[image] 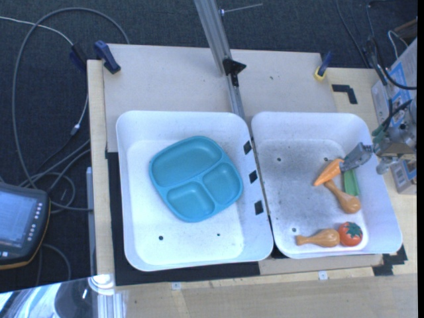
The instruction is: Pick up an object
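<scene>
- Reaching in from the right, the gripper sits at the right bin's far right side, just above the carrot and touching or nearly touching its top end.
- How far it is open cannot be told at this size, and nothing can be seen clamped in it.
- Likely step: closing in on the carrot, which lies tilted beside a green piece and a drumstick.
- To do it well, centre over the carrot's thick end, turn to span its width, and come down clear of the green piece and the bin wall.
- Risk, as a judgement: crowded toys may be nudged or caught together.
- Count, right bin: one carrot, one green piece, two drumsticks (second), one tomato.
- Count, left bin: one blue plate.
</scene>
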Available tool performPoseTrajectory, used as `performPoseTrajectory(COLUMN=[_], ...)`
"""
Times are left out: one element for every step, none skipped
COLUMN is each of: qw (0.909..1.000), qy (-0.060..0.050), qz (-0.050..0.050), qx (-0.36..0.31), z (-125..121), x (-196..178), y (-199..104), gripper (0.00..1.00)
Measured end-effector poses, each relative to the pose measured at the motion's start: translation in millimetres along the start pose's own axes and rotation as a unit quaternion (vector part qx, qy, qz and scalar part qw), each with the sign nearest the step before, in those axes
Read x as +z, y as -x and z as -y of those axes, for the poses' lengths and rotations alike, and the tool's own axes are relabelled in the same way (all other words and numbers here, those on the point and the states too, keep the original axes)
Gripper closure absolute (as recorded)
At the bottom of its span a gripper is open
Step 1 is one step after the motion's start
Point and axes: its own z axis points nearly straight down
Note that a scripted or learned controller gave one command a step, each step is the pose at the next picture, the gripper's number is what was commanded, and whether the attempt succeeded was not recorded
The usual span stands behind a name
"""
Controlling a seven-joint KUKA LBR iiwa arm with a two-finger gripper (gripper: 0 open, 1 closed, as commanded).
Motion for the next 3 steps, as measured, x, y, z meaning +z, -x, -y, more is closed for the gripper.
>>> performPoseTrajectory(qw=[1.0, 1.0, 1.0], qy=[0.0, -0.003, -0.003], qz=[0.0, -0.001, -0.001], qx=[0.0, 0.0, 0.001], z=[0, 0, 3], x=[0, 56, 119], y=[0, -11, -8], gripper=[0.0, 0.0, 0.0])
